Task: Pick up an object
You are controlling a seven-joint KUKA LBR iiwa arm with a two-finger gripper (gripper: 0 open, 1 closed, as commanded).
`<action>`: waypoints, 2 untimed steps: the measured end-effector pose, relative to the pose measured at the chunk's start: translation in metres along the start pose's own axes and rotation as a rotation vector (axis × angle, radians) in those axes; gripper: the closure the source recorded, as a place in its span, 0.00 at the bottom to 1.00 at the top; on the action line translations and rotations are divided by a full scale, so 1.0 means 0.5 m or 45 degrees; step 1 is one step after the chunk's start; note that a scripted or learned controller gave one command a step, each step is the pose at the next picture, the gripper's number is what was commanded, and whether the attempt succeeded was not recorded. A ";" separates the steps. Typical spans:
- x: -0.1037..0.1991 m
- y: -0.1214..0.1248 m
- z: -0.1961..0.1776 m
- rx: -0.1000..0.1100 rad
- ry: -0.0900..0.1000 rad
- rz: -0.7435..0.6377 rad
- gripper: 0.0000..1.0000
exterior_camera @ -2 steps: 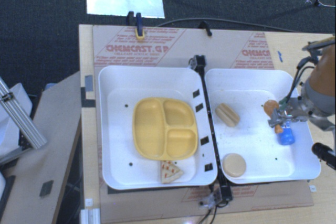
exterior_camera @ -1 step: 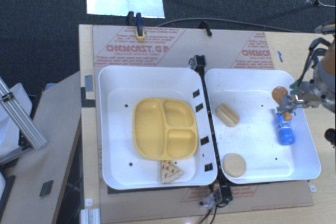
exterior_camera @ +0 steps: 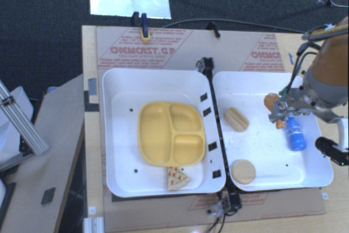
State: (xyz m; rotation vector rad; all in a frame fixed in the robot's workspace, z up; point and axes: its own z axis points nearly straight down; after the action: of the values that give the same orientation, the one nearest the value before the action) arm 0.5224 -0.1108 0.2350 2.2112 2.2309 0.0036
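Observation:
My gripper (exterior_camera: 283, 111) hangs over the far right part of the right bin (exterior_camera: 272, 172), at the end of the grey arm with its orange band (exterior_camera: 332, 63). Right under it lie an orange object (exterior_camera: 270, 101), partly hidden by the gripper, and a blue bottle (exterior_camera: 296, 136) that points toward the bin's near right side. The gripper looks close to both, but contact is unclear. Further left in that bin rests a tan bread roll (exterior_camera: 236, 119), and a round tan disc (exterior_camera: 243, 171) sits near the front edge.
The left bin (exterior_camera: 117, 117) holds a yellow divided plate (exterior_camera: 171, 133) and a pizza slice (exterior_camera: 176, 178) at its front. A black divider with clips (exterior_camera: 214, 117) runs between the bins. A black part (exterior_camera: 331, 150) sticks in at the right bin's right rim.

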 end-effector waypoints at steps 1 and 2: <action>0.113 0.021 -0.005 0.000 0.001 -0.003 1.00; 0.203 0.029 -0.003 0.000 0.001 -0.001 1.00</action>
State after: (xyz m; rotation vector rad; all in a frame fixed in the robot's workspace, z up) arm 0.5359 -0.0092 0.2367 2.2109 2.2322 0.0041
